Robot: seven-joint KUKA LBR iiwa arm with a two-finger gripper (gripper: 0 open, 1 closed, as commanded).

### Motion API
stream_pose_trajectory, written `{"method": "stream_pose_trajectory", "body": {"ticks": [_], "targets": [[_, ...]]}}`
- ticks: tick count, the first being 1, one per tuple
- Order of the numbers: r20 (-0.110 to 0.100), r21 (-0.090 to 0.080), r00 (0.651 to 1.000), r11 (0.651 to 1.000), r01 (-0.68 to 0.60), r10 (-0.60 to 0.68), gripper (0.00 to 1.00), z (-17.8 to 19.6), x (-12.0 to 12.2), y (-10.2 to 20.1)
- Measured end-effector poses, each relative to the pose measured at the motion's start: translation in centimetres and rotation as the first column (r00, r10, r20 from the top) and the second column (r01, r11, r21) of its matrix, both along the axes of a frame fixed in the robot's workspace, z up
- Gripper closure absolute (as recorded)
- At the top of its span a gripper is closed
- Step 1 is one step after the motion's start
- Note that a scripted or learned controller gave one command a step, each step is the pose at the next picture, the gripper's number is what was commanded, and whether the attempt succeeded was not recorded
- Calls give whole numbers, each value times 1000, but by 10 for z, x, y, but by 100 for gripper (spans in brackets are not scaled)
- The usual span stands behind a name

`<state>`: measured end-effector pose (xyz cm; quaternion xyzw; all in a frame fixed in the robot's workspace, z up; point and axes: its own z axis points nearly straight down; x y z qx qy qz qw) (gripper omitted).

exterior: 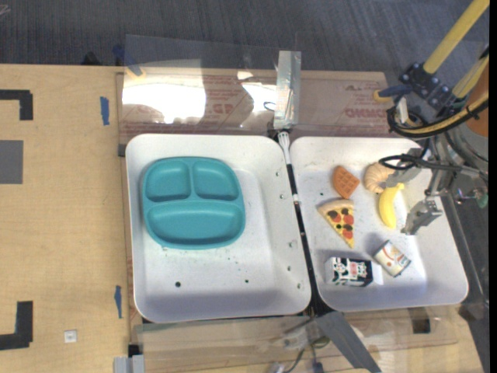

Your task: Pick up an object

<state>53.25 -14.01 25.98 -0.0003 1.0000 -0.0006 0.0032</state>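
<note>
A pale wooden worktop [58, 231] carries two white bins, with dark grey floor beyond it. The left bin [264, 278] holds a teal divided plate [192, 202]. In the right bin [443, 282], the hand [418, 217] hovers just right of the banana [389, 206]; whether it is open or closed I cannot tell. Left of the banana lie a pizza slice [339, 219] and a croissant [379, 175]; below it, two small cartons.

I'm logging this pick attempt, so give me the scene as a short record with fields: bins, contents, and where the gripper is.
left bin: teal divided plate
right bin: pizza slice, banana, croissant, orange cookie, black-and-white carton, small can
gripper: over right bin, beside banana, above small can
held item: none visible
</note>
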Motion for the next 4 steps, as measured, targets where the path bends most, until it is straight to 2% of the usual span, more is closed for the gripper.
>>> {"method": "stream_pose_trajectory", "body": {"ticks": [1, 2, 3, 4], "targets": [[7, 7, 815, 815, 579, -579, 0, -159, 64, 2], [14, 10, 817, 817, 576, -576, 100, -146, 67, 4], [-2, 6, 590, 590, 807, -807, 100, -157, 36, 46], [-6, 5, 112, 112, 994, -994, 100, -74, 23, 95]]}}
